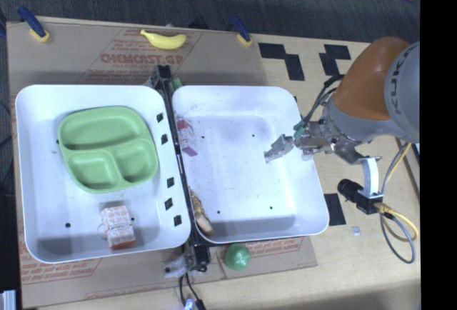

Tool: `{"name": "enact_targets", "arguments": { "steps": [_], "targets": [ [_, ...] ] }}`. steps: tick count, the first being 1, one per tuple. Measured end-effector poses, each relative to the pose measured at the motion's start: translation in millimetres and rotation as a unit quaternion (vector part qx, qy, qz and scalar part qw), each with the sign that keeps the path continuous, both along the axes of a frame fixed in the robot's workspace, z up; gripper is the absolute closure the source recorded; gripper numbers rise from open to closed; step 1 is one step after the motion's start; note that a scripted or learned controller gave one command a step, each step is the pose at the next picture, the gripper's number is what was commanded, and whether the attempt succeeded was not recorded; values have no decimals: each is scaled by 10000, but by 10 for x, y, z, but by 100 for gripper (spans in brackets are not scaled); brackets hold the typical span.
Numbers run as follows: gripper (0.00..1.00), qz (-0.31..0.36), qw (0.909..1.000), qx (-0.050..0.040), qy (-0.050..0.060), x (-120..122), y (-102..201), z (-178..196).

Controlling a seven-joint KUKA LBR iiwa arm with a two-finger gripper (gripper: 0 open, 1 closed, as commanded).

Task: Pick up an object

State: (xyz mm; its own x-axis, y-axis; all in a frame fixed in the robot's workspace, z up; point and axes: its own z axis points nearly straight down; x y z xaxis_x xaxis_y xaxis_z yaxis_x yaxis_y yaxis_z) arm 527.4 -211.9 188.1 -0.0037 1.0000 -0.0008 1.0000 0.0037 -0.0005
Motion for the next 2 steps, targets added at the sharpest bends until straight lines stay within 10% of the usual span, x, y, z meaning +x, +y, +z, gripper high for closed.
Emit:
{"name": "enact_targets", "arguments": {
  "steps": [2],
  "targets": [
    [0, 5, 10000, 5, 5, 267, 7, 154]
  ]
}}
